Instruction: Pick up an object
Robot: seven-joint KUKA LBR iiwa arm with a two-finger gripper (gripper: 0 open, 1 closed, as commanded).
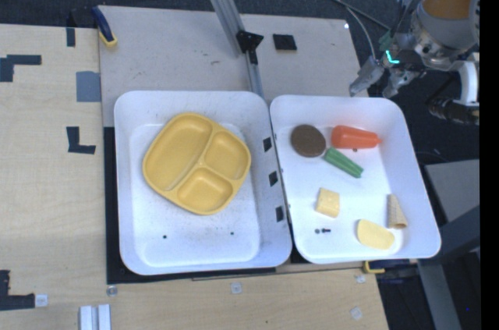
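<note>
- The hand (376,81) hangs just past the right bin's (413,165) far rim, fingers spread, nothing between them.
- The carrot (355,136), disc (308,140), green stick (343,163) and cheese (328,203) lie in that bin.
- This looks like the approach step; the next move calls for coming in over one piece and descending.

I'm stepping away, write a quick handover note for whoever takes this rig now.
Hand: above the right bin's far right corner, fingers apart, holding nothing.
Right bin: brown disc, orange piece, green stick, yellow cube, tan cone, yellow wedge.
Left bin: yellow divided plate.
Done: nothing picked.
Left: descend, grasp one object, lift.
</note>
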